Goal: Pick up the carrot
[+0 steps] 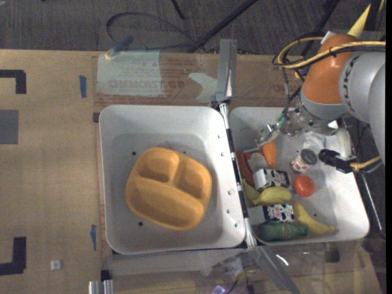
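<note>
The camera view shows the carrot (269, 154) lying in the right bin (343, 216), near its upper left corner, with the claw (277, 129) poised just above it; whether the claw is open or closed cannot be told. Close by lie a tomato (304, 186), a banana (312, 220) and a small milk carton (270, 179), while the left bin (116, 127) holds an orange divided plate (168, 187).

Wood bench (49, 182), dark carpet floor (73, 11), tripod legs (239, 11).
</note>
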You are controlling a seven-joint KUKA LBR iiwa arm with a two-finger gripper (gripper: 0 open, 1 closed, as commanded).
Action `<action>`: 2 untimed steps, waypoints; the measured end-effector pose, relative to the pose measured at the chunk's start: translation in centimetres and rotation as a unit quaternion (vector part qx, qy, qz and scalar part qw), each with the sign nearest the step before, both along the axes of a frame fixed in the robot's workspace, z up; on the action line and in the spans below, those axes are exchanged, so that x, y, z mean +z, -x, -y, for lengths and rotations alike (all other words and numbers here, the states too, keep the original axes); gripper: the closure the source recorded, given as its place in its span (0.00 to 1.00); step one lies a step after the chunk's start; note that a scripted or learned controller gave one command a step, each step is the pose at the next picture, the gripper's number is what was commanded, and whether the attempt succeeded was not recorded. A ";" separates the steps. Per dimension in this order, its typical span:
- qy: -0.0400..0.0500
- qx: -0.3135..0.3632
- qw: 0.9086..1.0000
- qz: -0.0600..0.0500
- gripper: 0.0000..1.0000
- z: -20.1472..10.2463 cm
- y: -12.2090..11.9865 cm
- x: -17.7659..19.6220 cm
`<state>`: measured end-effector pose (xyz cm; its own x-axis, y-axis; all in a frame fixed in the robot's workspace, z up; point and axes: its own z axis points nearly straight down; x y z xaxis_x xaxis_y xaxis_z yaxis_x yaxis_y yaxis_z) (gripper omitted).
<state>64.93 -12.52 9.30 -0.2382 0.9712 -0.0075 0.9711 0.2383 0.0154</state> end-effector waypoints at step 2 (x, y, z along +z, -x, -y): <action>-0.002 0.002 1.000 -0.009 1.00 -0.6 -1.7 -0.7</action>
<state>66.66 -11.95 8.55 -0.2425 0.9702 -0.0005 0.9702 0.2425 -0.0006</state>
